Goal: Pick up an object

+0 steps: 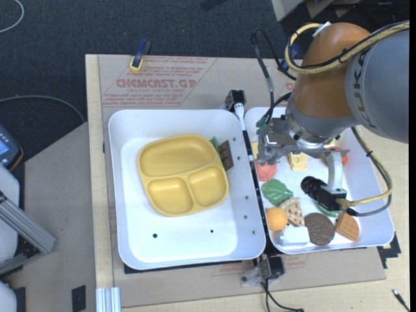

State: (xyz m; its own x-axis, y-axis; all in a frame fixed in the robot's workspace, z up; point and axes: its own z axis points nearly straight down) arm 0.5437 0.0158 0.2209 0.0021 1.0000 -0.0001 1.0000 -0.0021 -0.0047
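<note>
Camera view, hand (268,149) amid toy food (276,218)

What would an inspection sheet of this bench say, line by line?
Surface: printed cardboard sheet under a left bin and a right bin, both white.
Job's things: toy food in the right bin: orange ball, green leaf, brown round cookie, pink piece.
Clutter: yellow divided plate in the left bin, small brown piece at its right rim.
Grippers: gripper over the right bin, above the pink piece.
Cables: black cable behind the bins.
Surroundings: dark carpet; yellow clamp on the cardboard's far edge.
</note>
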